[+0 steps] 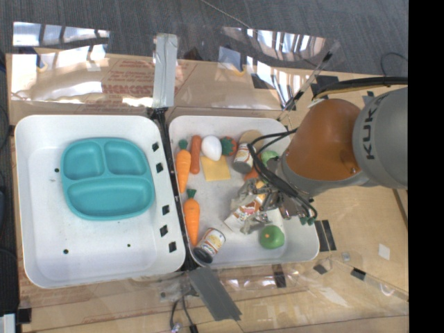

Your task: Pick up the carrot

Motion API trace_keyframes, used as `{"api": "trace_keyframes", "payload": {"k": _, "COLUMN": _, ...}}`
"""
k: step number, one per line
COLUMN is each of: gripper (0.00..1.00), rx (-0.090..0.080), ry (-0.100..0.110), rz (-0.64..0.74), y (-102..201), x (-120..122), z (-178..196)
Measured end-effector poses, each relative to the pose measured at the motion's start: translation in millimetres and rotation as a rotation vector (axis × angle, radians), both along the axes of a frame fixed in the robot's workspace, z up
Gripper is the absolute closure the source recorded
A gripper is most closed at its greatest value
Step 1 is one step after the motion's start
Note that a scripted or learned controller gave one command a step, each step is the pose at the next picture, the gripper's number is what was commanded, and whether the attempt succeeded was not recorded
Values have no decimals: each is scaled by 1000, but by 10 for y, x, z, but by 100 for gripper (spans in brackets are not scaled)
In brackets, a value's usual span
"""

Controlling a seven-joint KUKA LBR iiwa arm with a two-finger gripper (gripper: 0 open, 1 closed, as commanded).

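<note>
Two orange carrots with green tops lie along the right bin's left wall: one higher up, the other below it. My gripper hangs low over the middle of the right bin, well right of both carrots, amid a cluster of small items. The orange wrist band and grey arm cover much of it.
The right bin also holds a red sausage, a white egg, a yellow cheese slice, a tin can and a green apple. A teal divided plate sits in the left bin.
</note>
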State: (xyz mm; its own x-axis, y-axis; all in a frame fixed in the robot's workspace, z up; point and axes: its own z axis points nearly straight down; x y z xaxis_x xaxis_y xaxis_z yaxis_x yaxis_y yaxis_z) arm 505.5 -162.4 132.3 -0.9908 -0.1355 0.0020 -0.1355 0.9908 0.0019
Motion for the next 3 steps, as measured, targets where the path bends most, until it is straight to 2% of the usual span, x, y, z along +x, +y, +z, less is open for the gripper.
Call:
{"api": "trace_keyframes", "payload": {"k": 1, "gripper": 100, "rx": -2, "ry": -7, "rz": 59, "y": 418, "x": -125, "z": 443}}
{"api": "trace_keyframes", "payload": {"k": 2, "gripper": 100, "rx": -1, "ry": -6, "rz": 142, "y": 898, "x": 323, "z": 606}}
{"api": "trace_keyframes", "payload": {"k": 3, "gripper": 100, "rx": 1, "ry": -1, "rz": 783, "y": 988, "x": -207, "z": 586}}
